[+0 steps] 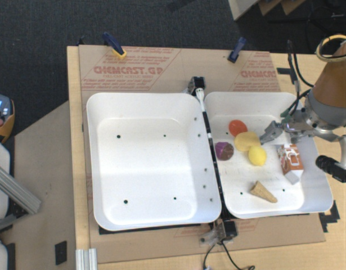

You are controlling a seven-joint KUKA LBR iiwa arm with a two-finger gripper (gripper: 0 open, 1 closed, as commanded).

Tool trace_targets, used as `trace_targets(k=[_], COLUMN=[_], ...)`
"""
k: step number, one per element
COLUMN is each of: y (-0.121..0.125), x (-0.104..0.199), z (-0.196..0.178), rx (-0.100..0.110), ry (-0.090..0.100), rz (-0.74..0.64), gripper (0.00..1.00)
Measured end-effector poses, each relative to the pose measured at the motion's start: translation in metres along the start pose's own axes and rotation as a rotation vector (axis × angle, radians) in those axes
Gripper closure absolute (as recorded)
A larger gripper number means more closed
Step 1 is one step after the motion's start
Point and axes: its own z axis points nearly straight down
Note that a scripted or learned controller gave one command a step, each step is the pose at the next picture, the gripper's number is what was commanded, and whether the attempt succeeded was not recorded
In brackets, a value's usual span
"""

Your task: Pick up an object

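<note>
While the hand point(275, 131) hangs open, yellow lemon point(257, 156), red ball point(237, 127) just beside.

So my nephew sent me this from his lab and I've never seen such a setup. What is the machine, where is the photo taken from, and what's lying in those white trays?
The photo comes from one fixed camera above the bench, looking down at a slant. The machine is a robot arm reaching in from the right, orange above its grey wrist; its two-finger gripper hangs over the right white bin. I cannot tell whether the fingers are open or shut, and nothing shows between them.

That bin contains a round red-orange ball, two yellow lemon-like pieces, a small purple lump, a tan wedge and a small orange-and-white carton. The left white bin sits beside it. Both rest on a brown cardboard sheet held by blue clamps.
</note>
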Motion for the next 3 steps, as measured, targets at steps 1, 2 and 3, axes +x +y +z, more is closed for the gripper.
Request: trace_targets(k=[1,2,3], y=[0.004,0.005,0.061], x=[0.036,0.033,0.102], z=[0.084,0.069,-0.048], rx=[0.013,0.005,-0.011], ry=[0.005,0.000,0.002], rz=[0.002,0.006,-0.004], gripper=[0.00,1.00,1.00])
